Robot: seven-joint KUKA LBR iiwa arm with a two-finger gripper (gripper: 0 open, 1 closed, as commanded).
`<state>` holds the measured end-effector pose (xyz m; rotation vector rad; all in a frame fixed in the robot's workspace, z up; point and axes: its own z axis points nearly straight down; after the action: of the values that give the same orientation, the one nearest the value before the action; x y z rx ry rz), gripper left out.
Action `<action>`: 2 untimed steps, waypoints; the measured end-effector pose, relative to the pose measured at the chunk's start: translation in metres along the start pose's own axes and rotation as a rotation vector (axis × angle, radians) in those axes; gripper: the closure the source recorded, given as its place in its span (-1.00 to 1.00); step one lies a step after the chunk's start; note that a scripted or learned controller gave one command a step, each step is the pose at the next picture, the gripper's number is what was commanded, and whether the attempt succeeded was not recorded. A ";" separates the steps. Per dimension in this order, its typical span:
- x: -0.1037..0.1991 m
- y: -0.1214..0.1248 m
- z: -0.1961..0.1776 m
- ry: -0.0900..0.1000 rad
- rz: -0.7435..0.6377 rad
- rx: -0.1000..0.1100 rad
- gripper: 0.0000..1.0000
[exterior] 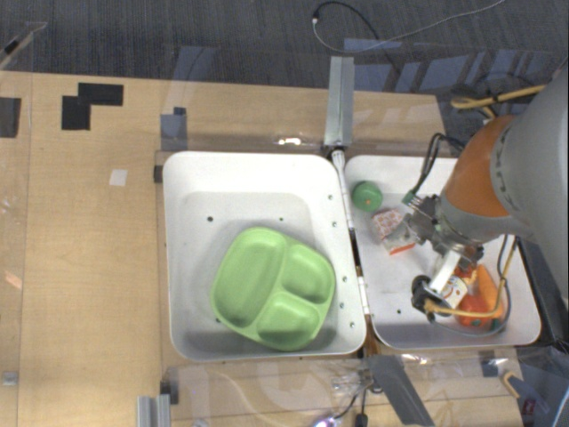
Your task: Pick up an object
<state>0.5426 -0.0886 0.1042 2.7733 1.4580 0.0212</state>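
- We are watching the arm (498, 176) reaching in from the right of the green ball (366, 195), which is sitting in the right bin (444, 338).
- The gripper (407, 225) is hanging just below and right of the ball, right at a pale pinkish packet (386, 224). We cannot tell how far it is open, nor whether it is gripping anything.
- A thin red-orange strip (401, 249) is lying just past the packet, further from the ball.
- An orange object (481, 299) is lying well apart from the ball, down to its right.
- Left of the ball and lower, a green divided plate (274, 288) is resting in the left bin (191, 203).
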 end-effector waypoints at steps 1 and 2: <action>0.027 0.054 0.017 -0.003 0.015 0.005 -1.00; -0.068 0.093 -0.058 -0.007 0.067 0.010 -1.00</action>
<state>0.5802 -0.1972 0.1634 2.8260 1.3664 0.0047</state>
